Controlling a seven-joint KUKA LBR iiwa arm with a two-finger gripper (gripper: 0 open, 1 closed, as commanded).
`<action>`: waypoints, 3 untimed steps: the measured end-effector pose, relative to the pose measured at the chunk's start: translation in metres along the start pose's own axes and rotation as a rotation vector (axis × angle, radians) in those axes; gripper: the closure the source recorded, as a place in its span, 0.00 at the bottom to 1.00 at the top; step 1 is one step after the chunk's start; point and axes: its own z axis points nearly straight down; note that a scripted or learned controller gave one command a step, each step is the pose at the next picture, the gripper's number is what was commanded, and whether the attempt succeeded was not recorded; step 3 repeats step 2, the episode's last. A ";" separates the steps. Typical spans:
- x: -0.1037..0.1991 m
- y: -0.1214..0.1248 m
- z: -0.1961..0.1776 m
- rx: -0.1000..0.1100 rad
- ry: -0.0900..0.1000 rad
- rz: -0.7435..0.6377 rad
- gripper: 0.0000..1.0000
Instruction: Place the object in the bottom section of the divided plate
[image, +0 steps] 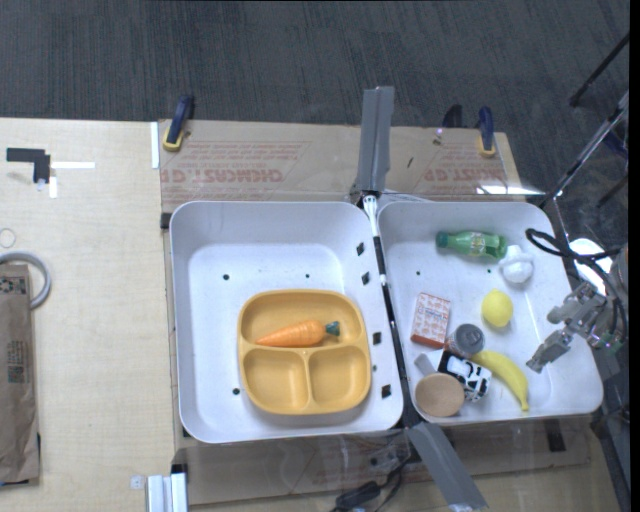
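Observation:
A yellow divided plate (303, 352) lies in the left bin (200, 300). It has one long section at the top and two smaller sections at the bottom. An orange carrot (297, 334) lies in the top section, and both bottom sections hold nothing. My gripper (556, 335) hovers over the right edge of the right bin (400, 260), just right of the banana (507, 376) and the lemon (497, 308). Its fingers (548, 356) stand open with nothing between them.
The right bin also holds a green bottle (470, 243), a small white object (517, 269), a red-and-white packet (431, 319), a grey can (467, 340), a black-and-white item (468, 376) and a wooden bowl (439, 396). A grey divider post (375, 140) stands between the bins.

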 end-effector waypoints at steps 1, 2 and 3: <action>0.000 0.000 0.075 0.000 0.001 0.164 0.00; -0.001 0.000 -0.048 0.000 -0.002 0.279 0.00; -0.001 0.000 -0.048 0.000 -0.002 0.279 0.00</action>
